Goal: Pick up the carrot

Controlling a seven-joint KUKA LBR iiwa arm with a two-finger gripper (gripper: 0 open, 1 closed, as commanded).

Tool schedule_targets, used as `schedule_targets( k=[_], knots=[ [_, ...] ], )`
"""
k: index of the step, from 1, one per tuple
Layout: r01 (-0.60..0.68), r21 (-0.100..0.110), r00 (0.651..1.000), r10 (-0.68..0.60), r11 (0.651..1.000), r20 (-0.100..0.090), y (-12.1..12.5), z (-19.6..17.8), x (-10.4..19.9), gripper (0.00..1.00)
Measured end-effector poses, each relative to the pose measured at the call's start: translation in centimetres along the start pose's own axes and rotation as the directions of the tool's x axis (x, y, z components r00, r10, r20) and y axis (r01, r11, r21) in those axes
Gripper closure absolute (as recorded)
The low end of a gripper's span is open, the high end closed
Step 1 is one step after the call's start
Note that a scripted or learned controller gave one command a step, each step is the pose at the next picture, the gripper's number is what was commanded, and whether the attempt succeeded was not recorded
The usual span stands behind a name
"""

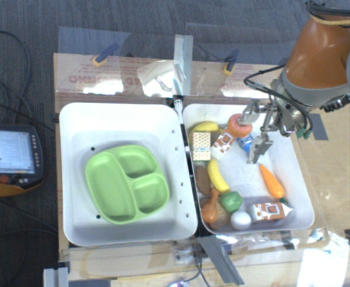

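Lying in the right bin (300,190): one carrot (272,181), two bananas (218,176). Gripper (260,137) hovering nearby, jaws released, gripping nothing; neighbouring items overlapping, hard to distinguish.

Setting: a robotics laboratory or test cell. Evidence follows. At nine o'clock, a handheld control pendant (11,157) with a lit screen lies on grey carpet (163,5), its black cable (17,52) looping toward eleven o'clock. At centre, a plywood bench (73,70) carries two white bins (73,118) and clear plastic sheeting fixed by clamps (105,54). The right bin holds toy food (217,175). An industrial arm (318,52) enters at two o'clock.
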State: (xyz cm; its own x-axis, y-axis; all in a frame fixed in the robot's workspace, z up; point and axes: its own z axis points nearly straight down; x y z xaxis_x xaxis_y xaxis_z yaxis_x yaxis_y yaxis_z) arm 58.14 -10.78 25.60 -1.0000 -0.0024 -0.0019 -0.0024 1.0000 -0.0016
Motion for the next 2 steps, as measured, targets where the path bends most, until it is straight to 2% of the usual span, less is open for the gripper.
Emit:
schedule_targets(
  k=[1, 2],
  knots=[
    [-0.153, -0.002, 0.988, 0.153, 0.988, -0.01, -3.7, 11.7, 2.4, 0.0],
    [-0.247, -0.002, 0.969, 0.247, 0.969, 0.007, -7.9, 15.7, 3.0, 0.0]
  ],
)
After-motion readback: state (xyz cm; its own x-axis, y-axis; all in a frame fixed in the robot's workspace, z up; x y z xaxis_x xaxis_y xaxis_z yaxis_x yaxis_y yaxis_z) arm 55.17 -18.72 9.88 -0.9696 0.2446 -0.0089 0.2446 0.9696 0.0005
